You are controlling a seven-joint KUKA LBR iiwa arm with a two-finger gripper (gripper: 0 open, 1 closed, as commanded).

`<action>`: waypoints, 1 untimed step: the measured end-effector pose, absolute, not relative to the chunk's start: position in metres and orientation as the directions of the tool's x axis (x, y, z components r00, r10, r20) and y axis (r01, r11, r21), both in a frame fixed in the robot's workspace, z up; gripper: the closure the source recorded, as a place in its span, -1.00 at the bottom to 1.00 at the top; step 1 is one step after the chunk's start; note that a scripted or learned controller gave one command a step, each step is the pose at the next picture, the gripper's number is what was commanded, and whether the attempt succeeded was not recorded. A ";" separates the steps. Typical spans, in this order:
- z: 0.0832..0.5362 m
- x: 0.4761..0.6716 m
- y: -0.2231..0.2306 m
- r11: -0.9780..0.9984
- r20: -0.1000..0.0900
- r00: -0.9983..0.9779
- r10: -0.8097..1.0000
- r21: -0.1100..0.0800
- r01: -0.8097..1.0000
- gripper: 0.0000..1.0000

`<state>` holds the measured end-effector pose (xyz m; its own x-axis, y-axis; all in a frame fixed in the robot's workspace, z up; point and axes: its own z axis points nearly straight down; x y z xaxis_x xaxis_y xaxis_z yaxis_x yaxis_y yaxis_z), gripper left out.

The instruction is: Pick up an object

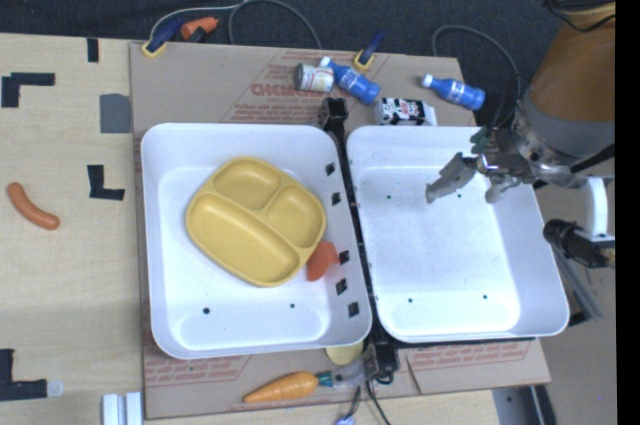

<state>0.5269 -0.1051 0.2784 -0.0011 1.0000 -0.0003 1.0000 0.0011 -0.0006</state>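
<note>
Small orange-red rounded object [321,262] lies left of the claw [470,181], against the yellow divided plastic plate [257,220]. Spread and empty, the claw hovers mid-approach; next it must cross over and descend.

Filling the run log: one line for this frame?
gripper: open, nothing held, over right bin | left bin: yellow divided plate, small orange object | pick: not yet done

A divided plate [258,218] is lying in the left bin [170,153], with a small piece [321,262] touching its right edge. Two bottles [355,81] [454,91] are lying behind the bins, a carrot [283,387] in front, and a sausage [32,206] far left on the table [60,313].
</note>
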 end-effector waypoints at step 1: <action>0.124 0.525 -0.095 0.001 0.002 -0.001 1.000 -0.011 1.000 -1.00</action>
